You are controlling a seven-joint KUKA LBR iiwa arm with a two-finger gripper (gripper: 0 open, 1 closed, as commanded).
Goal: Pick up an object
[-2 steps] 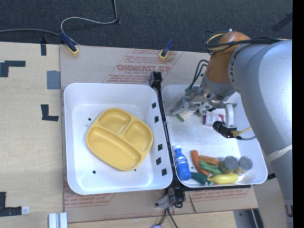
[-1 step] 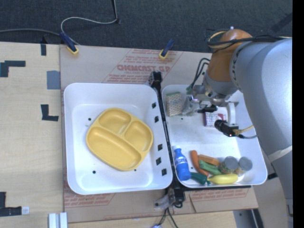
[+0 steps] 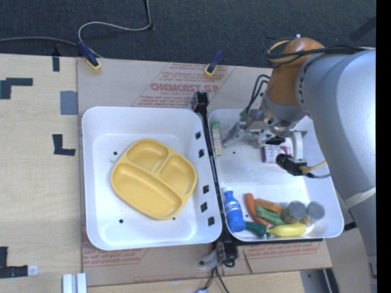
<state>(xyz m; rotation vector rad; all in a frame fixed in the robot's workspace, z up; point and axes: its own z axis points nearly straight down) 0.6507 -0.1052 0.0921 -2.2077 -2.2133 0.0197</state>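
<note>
Beneath the two white bins, a cardboard-covered bench (image 3: pixel 177 87) fills the middle of the frame, with dark carpet along the top. The likeliest targets lie in a heap at the lower right of the frame, in the right bin's (image 3: pixel 241 163) near corner: a blue bottle (image 3: pixel 232 210), an orange carrot (image 3: pixel 250 205), green pieces (image 3: pixel 266 215), a yellow banana (image 3: pixel 287 229) and two grey round caps or cans (image 3: pixel 305 210). You should expect these to be light, rigid toy items, smooth and somewhat slippery. The bottle offers the best hold across its narrow body, since it lies apart from the others at the heap's left edge. The rest touch or overlap one another and may shift when pressed. The hand (image 3: pixel 259 127) hangs in the upper part of the right bin, well apart from the heap, which sits below it in the frame. Whether its fingers stand wide or narrow you cannot tell here, and nothing shows between them. In the left bin (image 3: pixel 98 163), centre-left of the frame, lies a yellow divided plate (image 3: pixel 154 177): stiff, broad and shallow, hard to pinch except at its rim.
</note>
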